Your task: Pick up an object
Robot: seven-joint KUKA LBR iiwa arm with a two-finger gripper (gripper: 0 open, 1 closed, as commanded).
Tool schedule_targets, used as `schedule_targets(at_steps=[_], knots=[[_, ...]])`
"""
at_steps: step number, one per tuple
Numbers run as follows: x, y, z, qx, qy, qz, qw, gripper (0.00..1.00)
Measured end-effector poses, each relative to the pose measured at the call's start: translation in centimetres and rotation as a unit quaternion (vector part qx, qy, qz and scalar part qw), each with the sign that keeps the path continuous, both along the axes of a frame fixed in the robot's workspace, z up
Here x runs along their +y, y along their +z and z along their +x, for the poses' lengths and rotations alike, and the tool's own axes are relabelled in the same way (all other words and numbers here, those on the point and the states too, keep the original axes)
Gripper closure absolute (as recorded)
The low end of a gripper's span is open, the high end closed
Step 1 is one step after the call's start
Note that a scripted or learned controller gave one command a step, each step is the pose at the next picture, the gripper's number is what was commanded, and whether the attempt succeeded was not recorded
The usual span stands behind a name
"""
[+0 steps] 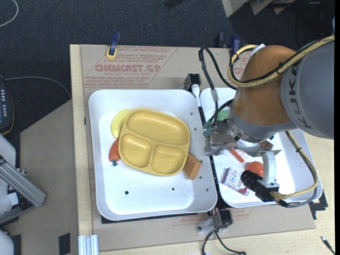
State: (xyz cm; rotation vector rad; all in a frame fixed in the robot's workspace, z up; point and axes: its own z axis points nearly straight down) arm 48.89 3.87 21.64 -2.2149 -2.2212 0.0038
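Note:
My gripper [217, 141] hangs under the orange wrist band, over the left side of the right bin [297, 195], close to the wall between the two bins. Just below it in the right bin lie a small red and white piece [239, 154], a red rounded object [255, 167] and a small patterned packet [231, 178]. A green object [223, 113] peeks out beside the arm, higher up. The left bin [143, 201] holds a yellow divided tray [154, 141], a brown block [192, 167] at the tray's right corner and an orange-red vegetable toy [114, 152] at its left.
A yellow flat object [118, 122] sticks out from under the divided tray's upper left. The arm's bulk covers most of the right bin. Cardboard [133, 65] lies behind the bins. Cables run along the divider at the back.

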Motion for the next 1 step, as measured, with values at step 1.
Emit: schedule_targets(at_steps=[1], knots=[[-0.95,1.62,-0.15,-0.004,-0.002,-0.0009,1.0000,1.00]])
